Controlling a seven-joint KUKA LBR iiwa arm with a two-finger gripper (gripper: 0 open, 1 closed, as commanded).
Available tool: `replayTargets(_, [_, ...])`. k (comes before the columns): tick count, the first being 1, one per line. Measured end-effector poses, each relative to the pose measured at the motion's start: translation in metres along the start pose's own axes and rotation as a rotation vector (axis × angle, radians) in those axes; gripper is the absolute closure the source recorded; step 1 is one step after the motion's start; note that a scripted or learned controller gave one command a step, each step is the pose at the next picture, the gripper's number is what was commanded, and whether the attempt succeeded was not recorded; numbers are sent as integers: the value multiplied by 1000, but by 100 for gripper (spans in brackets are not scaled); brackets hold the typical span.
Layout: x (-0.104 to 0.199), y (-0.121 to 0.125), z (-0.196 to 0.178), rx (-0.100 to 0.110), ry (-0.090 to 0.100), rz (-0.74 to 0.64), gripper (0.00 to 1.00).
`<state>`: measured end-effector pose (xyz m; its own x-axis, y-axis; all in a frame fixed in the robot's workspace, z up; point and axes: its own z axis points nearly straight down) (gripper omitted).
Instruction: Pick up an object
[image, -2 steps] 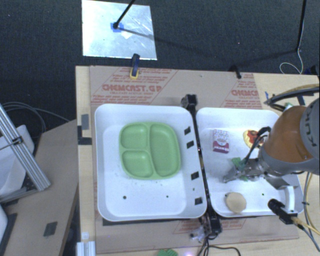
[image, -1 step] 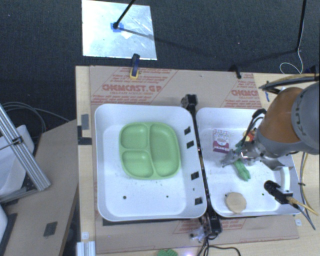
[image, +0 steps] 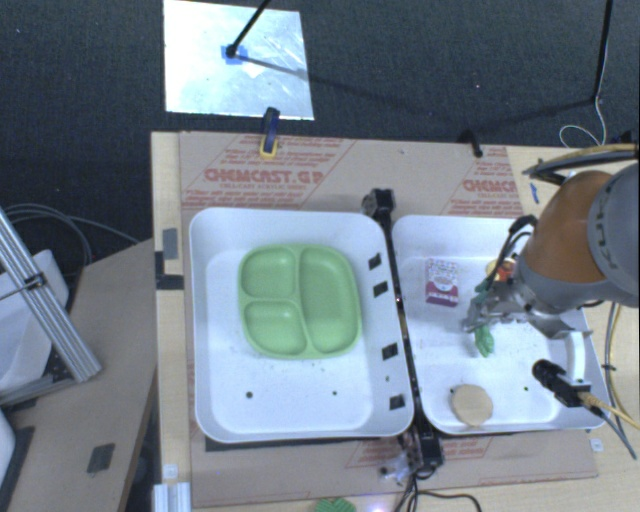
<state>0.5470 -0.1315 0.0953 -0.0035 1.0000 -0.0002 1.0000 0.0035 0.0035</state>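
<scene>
A small green object (image: 485, 343) lies on the floor of the right bin (image: 430, 390), toward its right half, and the gripper (image: 480, 318) is right down over it, its metal tip at the object's upper end. How the jaws stand, apart or together, cannot be told from this angle. Just up-left sits a small red-and-white packet (image: 442, 281), apart from the gripper. Near the front wall rests 1 tan round disc (image: 471, 404). The left bin (image: 215, 400) carries a green plate with 3 compartments (image: 299, 300). Both bins sit on the worktop (image: 330, 165).
</scene>
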Motion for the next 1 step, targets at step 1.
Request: replayTargets(1, [76,16,-95,-7,2,-9,100])
